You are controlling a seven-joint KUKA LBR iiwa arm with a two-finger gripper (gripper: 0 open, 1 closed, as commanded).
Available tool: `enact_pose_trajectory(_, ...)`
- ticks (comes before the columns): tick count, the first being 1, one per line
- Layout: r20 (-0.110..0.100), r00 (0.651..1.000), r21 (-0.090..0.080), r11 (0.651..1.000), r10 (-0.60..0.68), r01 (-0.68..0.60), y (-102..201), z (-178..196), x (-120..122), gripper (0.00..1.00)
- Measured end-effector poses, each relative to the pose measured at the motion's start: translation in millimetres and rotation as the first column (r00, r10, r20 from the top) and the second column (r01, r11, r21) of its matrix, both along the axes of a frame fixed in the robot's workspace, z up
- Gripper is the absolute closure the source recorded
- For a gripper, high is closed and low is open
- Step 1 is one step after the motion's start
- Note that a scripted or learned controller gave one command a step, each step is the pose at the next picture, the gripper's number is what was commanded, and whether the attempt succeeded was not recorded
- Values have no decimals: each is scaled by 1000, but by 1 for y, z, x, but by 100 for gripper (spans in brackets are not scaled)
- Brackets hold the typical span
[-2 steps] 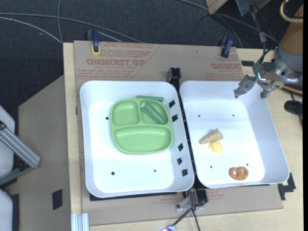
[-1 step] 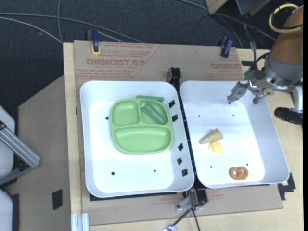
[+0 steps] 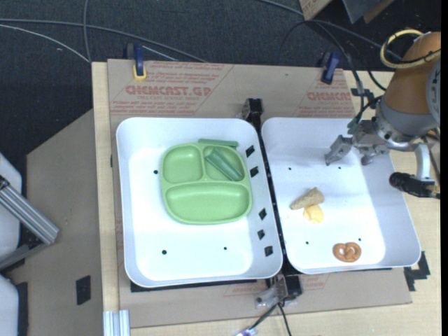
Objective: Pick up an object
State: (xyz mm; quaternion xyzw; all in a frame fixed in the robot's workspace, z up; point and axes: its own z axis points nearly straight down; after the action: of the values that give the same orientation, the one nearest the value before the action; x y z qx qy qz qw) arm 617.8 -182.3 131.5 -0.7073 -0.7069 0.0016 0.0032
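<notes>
Bread-coloured scrap [image 3: 307,199] and the yellow lump [image 3: 314,214] touching it lie in the right bin [image 3: 399,247], below the hand [image 3: 352,153] and a little toward the left bin [image 3: 140,250] — nearer to it than anything else on the desk [image 3: 175,82]. The hand hangs over the upper part of that same bin with its two fingers spread apart and nothing between them. The tan scrap is a short wedge, its long axis tilted, the higher end pointing roughly back toward the hand; the yellow lump is rounder and looks soft. A small brown pretzel [image 3: 346,251] sits farther off, past the pair on the side away from the hand. Reaching the pair would likely mean a short move down and slightly left — with the fingers set across the wedge's narrow width.
</notes>
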Motion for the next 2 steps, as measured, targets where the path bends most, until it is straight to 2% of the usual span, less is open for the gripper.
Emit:
enact_pose_trajectory(1,2,1000,0,1000,1,-1,1,-49,0,0)
enact_pose_trajectory(2,8,1000,-1,1000,1,-1,1,-35,1,100)
